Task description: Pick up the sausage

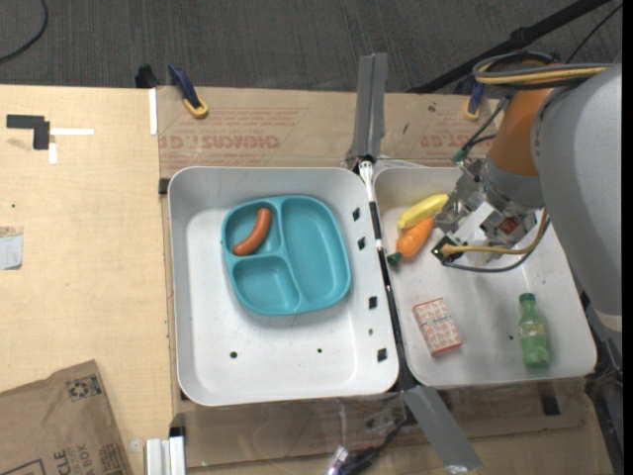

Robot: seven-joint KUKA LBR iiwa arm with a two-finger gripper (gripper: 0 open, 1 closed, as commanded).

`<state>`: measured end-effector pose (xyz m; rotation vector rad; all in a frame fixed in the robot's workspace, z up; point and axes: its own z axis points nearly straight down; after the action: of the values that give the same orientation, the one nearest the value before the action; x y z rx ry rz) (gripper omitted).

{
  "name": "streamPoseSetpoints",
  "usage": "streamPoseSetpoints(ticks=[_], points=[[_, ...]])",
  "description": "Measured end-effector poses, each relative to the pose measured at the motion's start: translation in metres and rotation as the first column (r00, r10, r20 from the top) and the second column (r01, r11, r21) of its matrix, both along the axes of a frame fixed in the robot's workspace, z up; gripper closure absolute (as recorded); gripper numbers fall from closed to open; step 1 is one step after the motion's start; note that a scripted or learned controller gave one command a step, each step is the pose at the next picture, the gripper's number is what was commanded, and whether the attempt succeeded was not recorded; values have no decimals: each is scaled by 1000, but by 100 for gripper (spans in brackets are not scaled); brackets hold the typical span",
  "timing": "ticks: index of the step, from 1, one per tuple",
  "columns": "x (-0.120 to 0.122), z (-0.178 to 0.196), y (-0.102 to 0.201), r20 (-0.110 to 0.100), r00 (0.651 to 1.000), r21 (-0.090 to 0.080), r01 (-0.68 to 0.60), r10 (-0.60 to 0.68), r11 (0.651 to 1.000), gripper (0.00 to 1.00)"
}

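Observation:
The sausage [253, 231] is a short orange-red link lying in the upper-left compartment of the teal divided plate [321, 255], which rests in the left bin [198, 295]. My gripper [454, 224] hangs over the upper part of the right bin [495, 354], well to the right of the sausage and across the divider from it. It sits just to the right of a carrot [413, 238] and a banana [423, 209]. Nothing is seen held in it.
In the right bin lie a small red-and-white box [436, 326] and a green bottle [534, 332]. A metal divider bar [371, 117] runs between the bins. A blue-and-yellow clamp [188, 91] sits at the bench's back, and a brown paper bag [59, 424] lies at front left.

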<state>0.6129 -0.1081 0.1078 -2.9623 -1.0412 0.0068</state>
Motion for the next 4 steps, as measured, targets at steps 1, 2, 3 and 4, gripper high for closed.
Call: streamPoseSetpoints(ticks=[1, 2, 3, 4], points=[[-30, -14, -80, 1, 1000, 0, 25, -25, 1000, 0], [19, -16, -56, -66, 995, -3, 69, -69, 998, 0], [11, -18, -69, -46, 999, 10, -22, 23, 1000, 0], [13, 4, -25, -32, 996, -1, 84, -84, 996, 0]])
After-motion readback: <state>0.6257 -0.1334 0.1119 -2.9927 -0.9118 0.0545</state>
